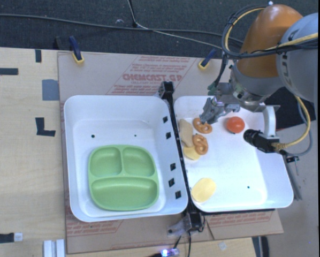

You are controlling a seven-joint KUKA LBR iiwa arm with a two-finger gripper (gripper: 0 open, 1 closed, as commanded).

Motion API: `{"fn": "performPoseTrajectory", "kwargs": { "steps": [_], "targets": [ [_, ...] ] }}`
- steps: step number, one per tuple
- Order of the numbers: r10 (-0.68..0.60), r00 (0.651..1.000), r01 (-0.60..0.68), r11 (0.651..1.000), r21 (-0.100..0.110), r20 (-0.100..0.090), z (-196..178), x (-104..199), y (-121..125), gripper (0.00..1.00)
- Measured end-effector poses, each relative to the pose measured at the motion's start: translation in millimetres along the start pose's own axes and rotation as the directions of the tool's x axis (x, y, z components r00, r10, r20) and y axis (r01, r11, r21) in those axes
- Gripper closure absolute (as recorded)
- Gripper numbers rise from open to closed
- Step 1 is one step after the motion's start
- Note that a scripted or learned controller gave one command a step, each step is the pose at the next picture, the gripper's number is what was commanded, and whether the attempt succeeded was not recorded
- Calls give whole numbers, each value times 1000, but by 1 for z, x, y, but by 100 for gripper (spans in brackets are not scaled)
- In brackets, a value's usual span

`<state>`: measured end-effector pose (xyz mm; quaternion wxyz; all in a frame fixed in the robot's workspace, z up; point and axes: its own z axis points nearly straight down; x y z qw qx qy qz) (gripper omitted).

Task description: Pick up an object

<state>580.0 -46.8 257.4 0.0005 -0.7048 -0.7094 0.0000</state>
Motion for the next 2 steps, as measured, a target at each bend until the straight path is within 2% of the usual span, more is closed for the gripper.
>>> {"fn": "performPoseTrajectory", "kwargs": {
  "steps": [1, 2],
  "targets": [
    [0, 1000, 0, 1000, 2, 0, 18, 58, -2, 100],
    [-1, 1000, 1, 1000, 1, 0, 17, 115, -2, 100]
  ]
}}
